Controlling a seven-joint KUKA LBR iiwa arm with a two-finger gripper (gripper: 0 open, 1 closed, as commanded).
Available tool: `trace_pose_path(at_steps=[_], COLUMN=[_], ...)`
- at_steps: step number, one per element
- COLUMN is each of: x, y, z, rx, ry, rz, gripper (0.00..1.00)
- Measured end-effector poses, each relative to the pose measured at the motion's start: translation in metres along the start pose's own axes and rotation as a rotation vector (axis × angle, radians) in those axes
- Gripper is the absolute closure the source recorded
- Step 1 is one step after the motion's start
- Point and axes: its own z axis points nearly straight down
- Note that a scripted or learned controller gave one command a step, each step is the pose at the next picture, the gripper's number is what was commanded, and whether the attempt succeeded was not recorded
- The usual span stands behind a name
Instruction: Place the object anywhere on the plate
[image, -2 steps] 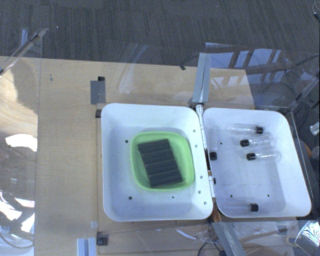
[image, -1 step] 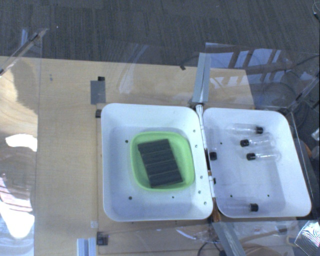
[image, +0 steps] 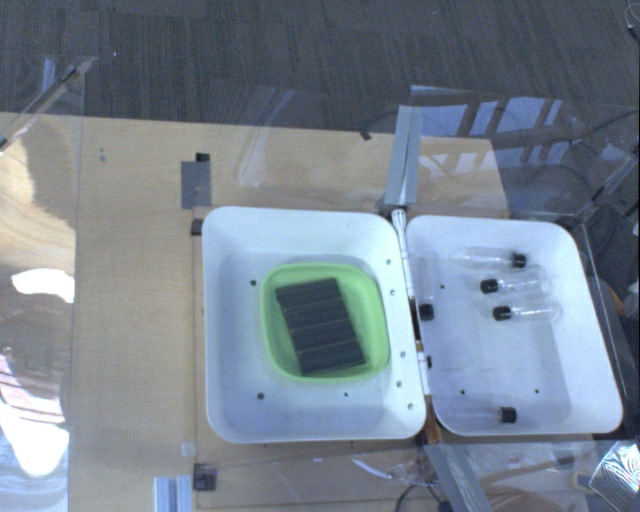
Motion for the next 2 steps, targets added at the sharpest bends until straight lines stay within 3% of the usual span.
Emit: trace_pose_path(at_steps=[1, 2], x=[-0.0001, -0.0001], y=[0.0001, 0.0002], z=[-0.0092, -0.0089], rx=[-0.001, -0.002], ry=[0.000, 0.001], rz=[-0.306, -0.709], gripper=[0.00, 0.00])
